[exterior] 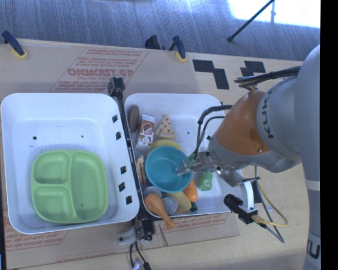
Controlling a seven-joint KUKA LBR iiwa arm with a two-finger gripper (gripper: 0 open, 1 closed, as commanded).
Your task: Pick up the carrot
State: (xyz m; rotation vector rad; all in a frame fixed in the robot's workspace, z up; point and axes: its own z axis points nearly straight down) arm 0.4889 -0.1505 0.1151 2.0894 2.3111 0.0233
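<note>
Pincer (190, 166) tips blurred beside blue bowl (165, 170), carrot (191, 193) half hidden

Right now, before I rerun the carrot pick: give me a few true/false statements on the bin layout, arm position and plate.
1. The green divided plate lies in the left bin. True.
2. The blue bowl sits in the left bin. False: it is in the right bin, among the toy food.
3. The gripper is over the right bin, at the blue bowl's right rim. True.
4. The pizza slice lies on the green plate. False: it is in the right bin, behind the bowl.
5. The carrot is in the right bin, near the bowl's front right edge. True.
</note>
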